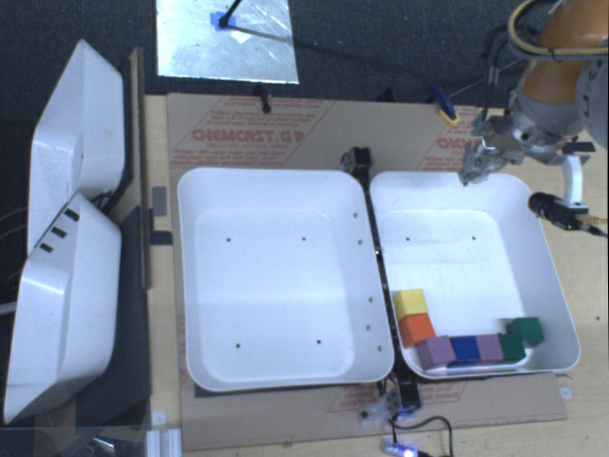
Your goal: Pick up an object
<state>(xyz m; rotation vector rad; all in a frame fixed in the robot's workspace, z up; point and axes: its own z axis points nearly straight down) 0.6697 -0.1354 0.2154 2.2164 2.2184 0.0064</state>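
Several small blocks lie along the near edge of the right bin point(457, 227): a yellow block point(410, 303), an orange block point(416, 328), a purple block point(436, 350), a blue block point(465, 349), a lilac block point(489, 347) and a green block point(520, 336). My gripper point(473, 171) hangs over the far rim of the right bin, well away from the blocks. Nothing shows between its fingers.
The left bin point(276, 274) stands beside the right one with a black divider clip point(358, 158) at the far end between them. A shiny metal sheet point(226, 27) lies beyond the bench. White covers point(67, 236) stand at the far left.
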